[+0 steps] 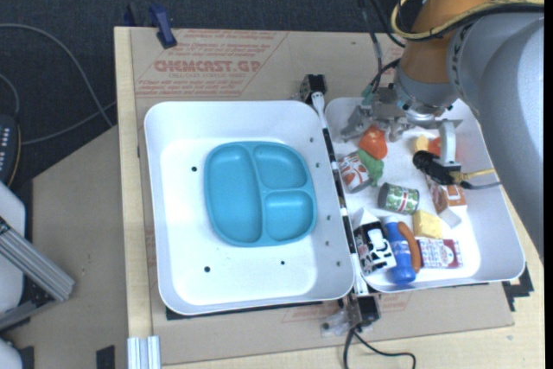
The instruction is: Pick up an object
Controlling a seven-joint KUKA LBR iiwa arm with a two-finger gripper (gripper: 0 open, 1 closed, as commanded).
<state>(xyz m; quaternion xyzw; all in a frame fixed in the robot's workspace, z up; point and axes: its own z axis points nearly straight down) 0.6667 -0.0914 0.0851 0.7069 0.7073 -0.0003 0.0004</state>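
**Over right bin: gripper state undetermined**

Directly below the gripper (386, 118), in the right bin (505, 251), lies an orange-red object (373, 140). Finger position cannot be told. Beyond it to the left, a blue divided plate (257, 191) occupies the left bin (173, 143).

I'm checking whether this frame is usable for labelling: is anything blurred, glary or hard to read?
Camera view: lighting is even, with soft shadows; the blue tray and left bin are sharp. The arm looms large and slightly soft at the right, covering part of the right bin. The tool is small and cluttered, and the packets' print is too small to read.
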